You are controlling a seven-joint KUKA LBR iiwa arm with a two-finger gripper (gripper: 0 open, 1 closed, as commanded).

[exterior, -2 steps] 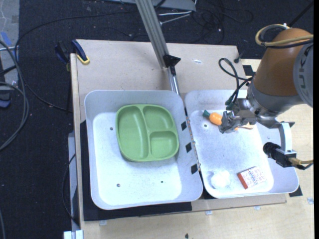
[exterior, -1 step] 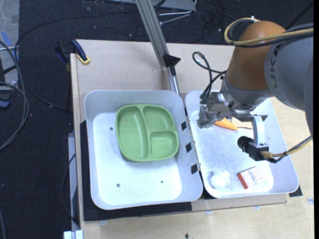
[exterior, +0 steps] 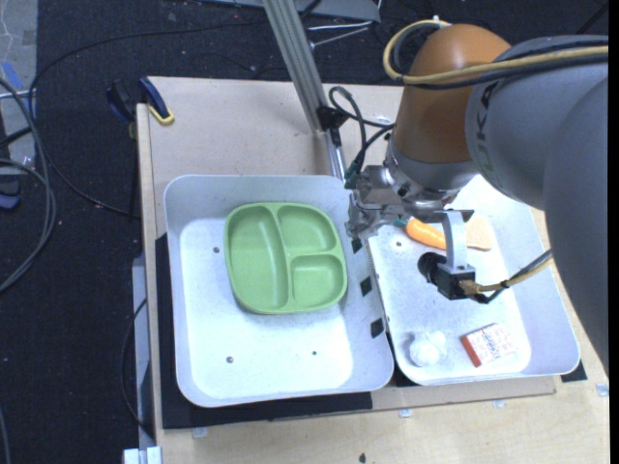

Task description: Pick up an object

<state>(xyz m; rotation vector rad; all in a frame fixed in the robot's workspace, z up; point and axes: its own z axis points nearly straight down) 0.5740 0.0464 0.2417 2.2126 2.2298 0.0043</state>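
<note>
The likeliest thing to pick is the orange carrot-shaped piece [exterior: 426,231], lying in the right bin [exterior: 542,356] near its far edge, partly covered by the arm's wrist. Its long axis runs roughly left to right across the view, slightly tilted down toward the right. Just beside it on the right sits a pale orange wedge [exterior: 478,232].

The gripper [exterior: 360,222] hangs at the upper left corner of the right bin, close to the divide between the 2 bins. The carrot piece lies to the gripper's right and a little nearer the camera, near but apart from it. Whether the fingers are spread or pressed together I cannot tell; the dark hardware there is too cluttered to read, and nothing is visibly pinched.

Further out in the same bin, a white lumpy object [exterior: 427,348] rests near the front edge, and a small red and white packet [exterior: 486,344] lies to its right, well apart from the gripper. A black cable fitting [exterior: 447,276] hangs from the arm above the bin's middle.

The left bin [exterior: 193,356] holds 1 green divided plate [exterior: 286,257], with 3 compartments.

In my judgement, reaching the carrot piece calls for a short shift rightward, and the bin's far wall and the wedge leave little room around it. The 2 front objects have more open floor around them.
</note>
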